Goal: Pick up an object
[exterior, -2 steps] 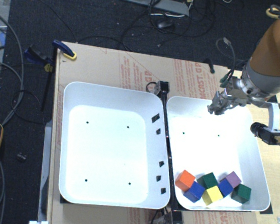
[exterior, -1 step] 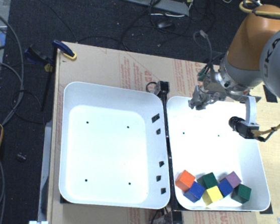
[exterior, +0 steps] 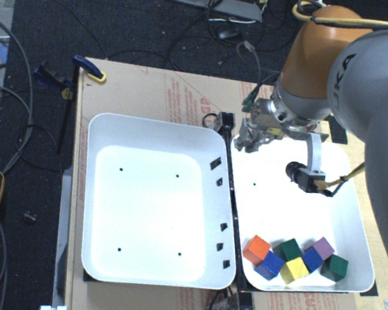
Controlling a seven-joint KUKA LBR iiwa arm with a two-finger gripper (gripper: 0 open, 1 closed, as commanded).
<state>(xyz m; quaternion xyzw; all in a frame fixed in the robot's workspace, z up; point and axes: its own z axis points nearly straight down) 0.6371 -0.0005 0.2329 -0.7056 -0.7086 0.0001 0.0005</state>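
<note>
Cardboard-topped bench (exterior: 180,96), two white bins, gripper (exterior: 249,140) over right bin (exterior: 354,220), grip state unclear, coloured blocks (exterior: 293,258) clustered near front edge.

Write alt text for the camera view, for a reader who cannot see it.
The grey arm's gripper hangs over the far end of the right bin, away from six coloured blocks clustered at that bin's near edge. The left bin sits beside it.

The grey KUKA arm (exterior: 379,75) with its orange band is being reached in from the right, its two-finger metal gripper (exterior: 251,138) being pointed downward
</note>
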